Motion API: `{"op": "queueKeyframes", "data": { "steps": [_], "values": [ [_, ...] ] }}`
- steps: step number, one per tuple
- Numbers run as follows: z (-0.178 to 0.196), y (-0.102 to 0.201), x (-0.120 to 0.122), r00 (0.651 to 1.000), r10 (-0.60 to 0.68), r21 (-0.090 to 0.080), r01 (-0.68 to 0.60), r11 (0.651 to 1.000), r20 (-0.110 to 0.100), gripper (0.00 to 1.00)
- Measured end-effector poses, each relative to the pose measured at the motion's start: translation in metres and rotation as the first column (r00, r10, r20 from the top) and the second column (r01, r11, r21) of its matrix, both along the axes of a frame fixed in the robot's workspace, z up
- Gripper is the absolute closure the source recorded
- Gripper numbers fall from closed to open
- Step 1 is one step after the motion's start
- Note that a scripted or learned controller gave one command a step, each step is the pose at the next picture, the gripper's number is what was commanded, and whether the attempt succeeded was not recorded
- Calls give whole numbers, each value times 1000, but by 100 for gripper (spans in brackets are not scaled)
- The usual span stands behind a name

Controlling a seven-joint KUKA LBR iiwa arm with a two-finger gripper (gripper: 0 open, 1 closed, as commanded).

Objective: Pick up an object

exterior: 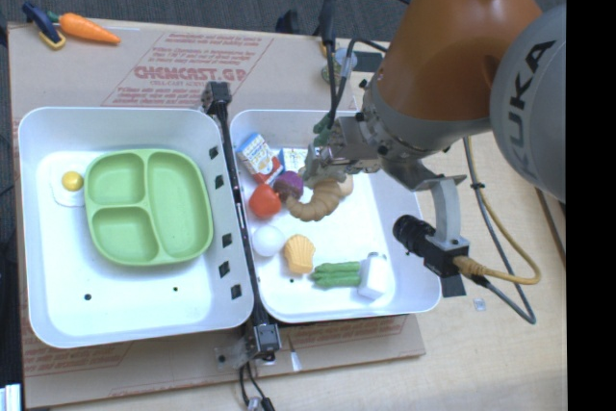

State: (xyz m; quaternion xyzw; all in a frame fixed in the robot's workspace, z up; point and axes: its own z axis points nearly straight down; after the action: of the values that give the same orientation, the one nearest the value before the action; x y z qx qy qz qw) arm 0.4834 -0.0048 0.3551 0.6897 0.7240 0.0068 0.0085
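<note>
From above, two shallow white bins sit side by side on a printed cardboard sheet (pixel 192 72). The left white plastic bin (pixel 58 303) holds a light green three-compartment tray (pixel 149 205), with a small fried-egg toy (pixel 70 184) just beside its left edge. The right white plastic bin (pixel 385 207) carries a cluster of toy foods: a blue and white carton (pixel 255 152) near its top-left, a red tomato-like piece (pixel 264 200), a purple piece (pixel 289 185), a tan curved pastry-shaped toy (pixel 322 199), a white ball (pixel 268 241), a yellow shell-shaped toy (pixel 299 254) and a green bundle (pixel 335 275) touching a white block (pixel 374 275). The grey arm with its large orange band (pixel 462 34) reaches in from the right, and its gripper (pixel 322 166) hangs over the purple and tan pieces; whether it is clamped on anything cannot be told. An orange carrot toy (pixel 89 29) lies on the bench at upper left, well apart from both bins.
</note>
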Motion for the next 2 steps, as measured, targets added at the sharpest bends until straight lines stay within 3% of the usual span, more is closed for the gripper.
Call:
{"op": "queueKeyframes", "data": {
  "steps": [1, 2],
  "values": [
    [-73, 78, -7, 999, -41, 2, 41, 999, -25, 100],
    [-153, 17, 0, 999, -43, 0, 43, 999, -25, 100]
  ]
}}
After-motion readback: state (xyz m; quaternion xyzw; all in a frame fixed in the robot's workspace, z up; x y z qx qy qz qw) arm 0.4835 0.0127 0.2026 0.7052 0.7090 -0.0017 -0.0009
